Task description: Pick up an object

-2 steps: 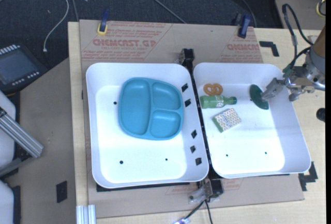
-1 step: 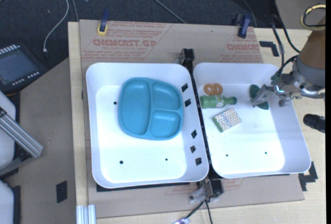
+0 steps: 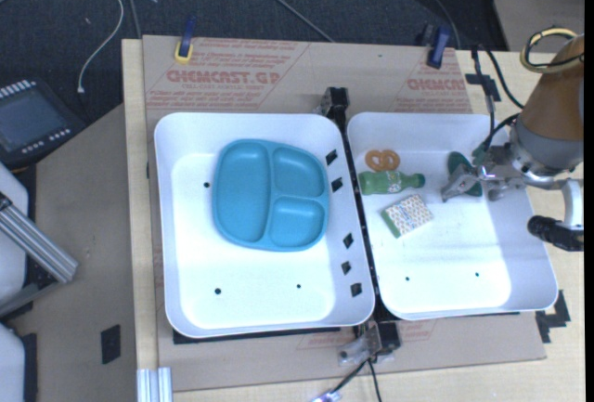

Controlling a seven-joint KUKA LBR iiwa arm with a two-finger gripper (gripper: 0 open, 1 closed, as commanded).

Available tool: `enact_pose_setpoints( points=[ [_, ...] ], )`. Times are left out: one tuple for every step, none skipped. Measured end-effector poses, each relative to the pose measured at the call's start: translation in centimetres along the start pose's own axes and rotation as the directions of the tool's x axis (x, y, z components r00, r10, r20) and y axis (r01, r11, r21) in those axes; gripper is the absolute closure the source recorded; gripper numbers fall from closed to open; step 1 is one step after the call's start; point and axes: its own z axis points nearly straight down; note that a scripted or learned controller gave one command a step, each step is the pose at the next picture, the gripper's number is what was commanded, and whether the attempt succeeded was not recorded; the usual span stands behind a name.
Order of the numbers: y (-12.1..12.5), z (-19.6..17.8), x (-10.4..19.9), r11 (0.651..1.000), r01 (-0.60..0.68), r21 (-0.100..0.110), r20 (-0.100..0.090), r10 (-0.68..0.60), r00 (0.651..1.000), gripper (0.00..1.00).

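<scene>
Both white bins point(image 3: 436, 293) look like smooth, slightly glossy plastic. The blue divided tray point(image 3: 271, 195) has a softer, matt plastic sheen. Beneath them the bench sheet point(image 3: 223, 73) reads as matt brown paper masking with printed lettering. The gripper point(image 3: 473, 182) looks like bare metal, though it's blurry.

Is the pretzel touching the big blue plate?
Apart. The camera view shows the pretzel in the right bin, while the blue divided plate sits in the left bin.
</scene>
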Motion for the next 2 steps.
enact_pose_setpoints(
  points=[
    [0.0,2.9,0.1,1.000,0.000,0.000,0.000,0.000,1.000,0.00],
    [0.1,1.6,0.0,1.000,0.001,-0.005,0.001,-0.001,1.000,1.00]
  ],
)
